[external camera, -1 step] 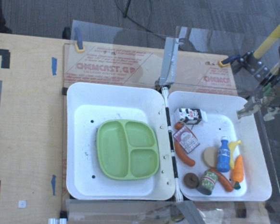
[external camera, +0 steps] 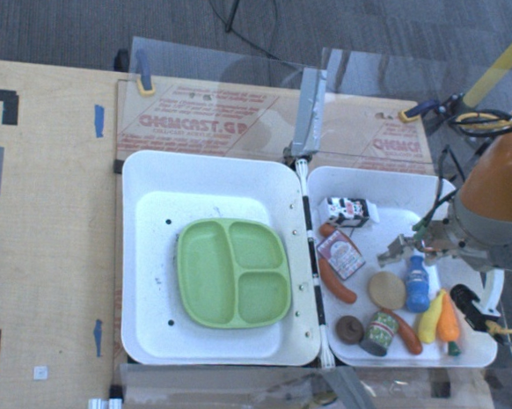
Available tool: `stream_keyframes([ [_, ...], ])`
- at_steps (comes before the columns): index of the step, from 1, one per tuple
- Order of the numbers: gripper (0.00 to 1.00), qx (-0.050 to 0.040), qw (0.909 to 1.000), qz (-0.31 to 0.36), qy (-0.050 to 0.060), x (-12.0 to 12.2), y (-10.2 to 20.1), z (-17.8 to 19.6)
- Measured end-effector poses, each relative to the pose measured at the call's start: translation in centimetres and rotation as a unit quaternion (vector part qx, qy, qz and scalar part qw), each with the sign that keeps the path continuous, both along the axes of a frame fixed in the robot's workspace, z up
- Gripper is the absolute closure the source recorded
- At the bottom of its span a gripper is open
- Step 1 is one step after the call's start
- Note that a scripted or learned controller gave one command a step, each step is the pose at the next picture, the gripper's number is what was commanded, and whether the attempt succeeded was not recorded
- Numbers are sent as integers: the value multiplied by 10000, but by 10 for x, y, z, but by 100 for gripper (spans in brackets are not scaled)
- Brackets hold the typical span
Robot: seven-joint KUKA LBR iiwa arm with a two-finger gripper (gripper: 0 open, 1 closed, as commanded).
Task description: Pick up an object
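On the desk (external camera: 42,226) sit two white bins side by side. The left bin (external camera: 151,191) holds a green divided plate (external camera: 233,272), lying flat with its three sections facing up. The right bin (external camera: 390,188) carries the loose items. Near its back lies a small black-and-white carton (external camera: 347,210). Just in front of that sits a red-and-white packet (external camera: 341,254), and a long red sausage (external camera: 336,281) runs along the bin's left side beside it. A tan round piece (external camera: 388,290) lies mid-bin, touching a blue bottle (external camera: 417,283) on its right. Toward the front are a dark brown disc (external camera: 349,328), a small can (external camera: 380,332) with a green and red label, a thin red pepper (external camera: 409,335), a yellow banana (external camera: 430,319) and an orange carrot (external camera: 448,320), the last two lying close together.

The arm (external camera: 497,187) comes in from the right, orange band above the grey wrist. Its gripper (external camera: 418,247) hangs over the right bin, just above the bottle's cap. Metal parts spread to either side there, but whether the fingers are wide or narrow cannot be told. Nothing can be seen held between them.
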State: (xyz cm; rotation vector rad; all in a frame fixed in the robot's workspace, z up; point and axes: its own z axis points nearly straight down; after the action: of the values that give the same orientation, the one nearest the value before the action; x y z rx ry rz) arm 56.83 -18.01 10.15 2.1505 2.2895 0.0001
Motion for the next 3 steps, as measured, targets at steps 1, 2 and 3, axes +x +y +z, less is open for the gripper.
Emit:
stream_keyframes([
  [1,100,-7,10000,-19,-18,0,-2,11],
  [2,100,-9,9999,168,-15,92,36,99],
  [3,100,-4,9991,414,-14,38,25,-16],
])
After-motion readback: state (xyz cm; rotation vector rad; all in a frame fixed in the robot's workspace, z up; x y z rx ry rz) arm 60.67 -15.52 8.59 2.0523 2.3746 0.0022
